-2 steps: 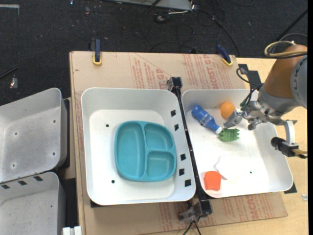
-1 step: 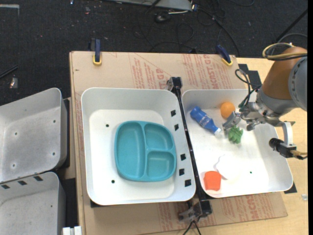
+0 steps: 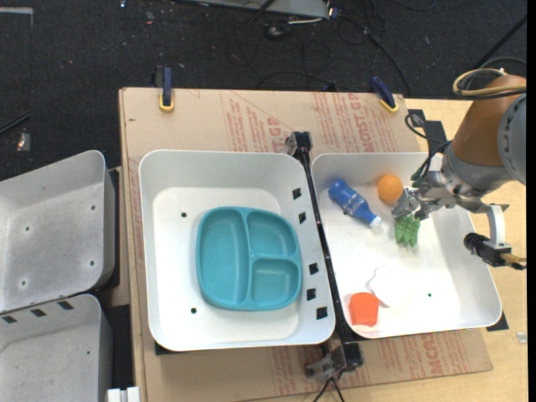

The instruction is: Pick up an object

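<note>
Reaching into the right bin (image 3: 469, 308), your pincer (image 3: 413, 208) sits at the top of the green object (image 3: 407, 230), just beside the orange ball (image 3: 389, 188). From this one overhead view you cannot tell how wide it stands or whether the green piece is truly gripped. For a clean pick, I'd judge you should centre over the green object, keep clear of the ball and the blue bottle (image 3: 352, 203), then lift straight up. A teal tray (image 3: 249, 258) lies in the left bin (image 3: 167, 224) on the table (image 3: 226, 124).
</note>
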Controlling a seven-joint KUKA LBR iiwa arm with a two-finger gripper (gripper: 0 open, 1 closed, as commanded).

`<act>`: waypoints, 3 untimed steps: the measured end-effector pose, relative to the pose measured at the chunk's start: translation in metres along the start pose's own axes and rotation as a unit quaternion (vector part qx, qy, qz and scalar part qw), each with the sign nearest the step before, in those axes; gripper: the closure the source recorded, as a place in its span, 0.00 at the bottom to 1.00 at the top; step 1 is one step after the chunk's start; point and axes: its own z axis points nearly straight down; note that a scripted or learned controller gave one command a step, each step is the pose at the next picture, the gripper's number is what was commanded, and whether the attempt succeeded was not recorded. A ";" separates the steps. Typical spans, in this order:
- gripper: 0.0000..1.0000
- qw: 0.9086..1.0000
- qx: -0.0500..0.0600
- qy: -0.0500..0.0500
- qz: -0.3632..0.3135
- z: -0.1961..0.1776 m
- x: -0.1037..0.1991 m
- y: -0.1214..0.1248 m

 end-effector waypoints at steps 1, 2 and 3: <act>1.00 1.000 -0.003 -0.001 -0.001 -0.063 -0.003 0.007; 1.00 1.000 -0.002 -0.001 0.001 -0.119 -0.008 -0.001; 1.00 1.000 -0.001 0.000 0.000 -0.151 -0.008 0.000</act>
